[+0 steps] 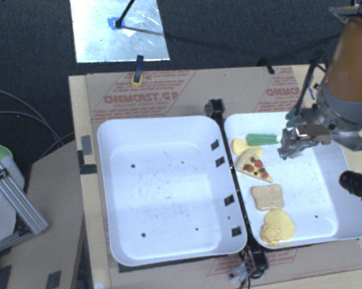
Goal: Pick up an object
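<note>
The right bin (328, 203) holds several toy foods along its left side: a green stick (262, 138), a small yellow piece (239, 146), a pizza slice (254, 165), a tan cracker (267, 197) and a yellow lumpy piece (277, 227). My gripper (289, 146) hangs over the upper middle of that bin, just right of the green stick and the pizza slice. Its dark fingers point down and left. I see nothing between them.
The left bin (166, 189) lies beside the right one, with a black hinge strip (229, 174) between them. A black part (361, 186) sticks in at the right bin's right rim. Cardboard (183, 93) underlies both bins.
</note>
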`<state>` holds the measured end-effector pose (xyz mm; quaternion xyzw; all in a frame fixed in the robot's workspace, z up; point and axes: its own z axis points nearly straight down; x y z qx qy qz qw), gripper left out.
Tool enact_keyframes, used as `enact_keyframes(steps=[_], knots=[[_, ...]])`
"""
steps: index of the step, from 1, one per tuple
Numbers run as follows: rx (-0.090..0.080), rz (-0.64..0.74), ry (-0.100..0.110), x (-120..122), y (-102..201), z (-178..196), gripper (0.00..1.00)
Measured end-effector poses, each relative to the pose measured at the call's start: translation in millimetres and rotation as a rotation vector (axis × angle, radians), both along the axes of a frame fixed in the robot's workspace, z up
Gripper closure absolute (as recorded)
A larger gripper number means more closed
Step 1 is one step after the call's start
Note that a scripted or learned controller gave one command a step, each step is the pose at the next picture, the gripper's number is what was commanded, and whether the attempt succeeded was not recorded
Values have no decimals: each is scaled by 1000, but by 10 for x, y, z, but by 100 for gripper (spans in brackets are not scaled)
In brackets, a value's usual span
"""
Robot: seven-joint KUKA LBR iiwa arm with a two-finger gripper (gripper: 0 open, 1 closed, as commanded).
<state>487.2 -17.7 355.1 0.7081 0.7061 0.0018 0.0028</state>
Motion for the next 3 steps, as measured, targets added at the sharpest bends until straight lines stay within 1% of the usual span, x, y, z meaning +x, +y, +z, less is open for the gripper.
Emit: enact_keyframes(steps=[1, 2, 3], knots=[[3, 11, 4, -3, 504, -97, 100], [2, 4, 1, -1, 328, 192, 100], [2, 10, 6, -3, 705, -146, 100]])
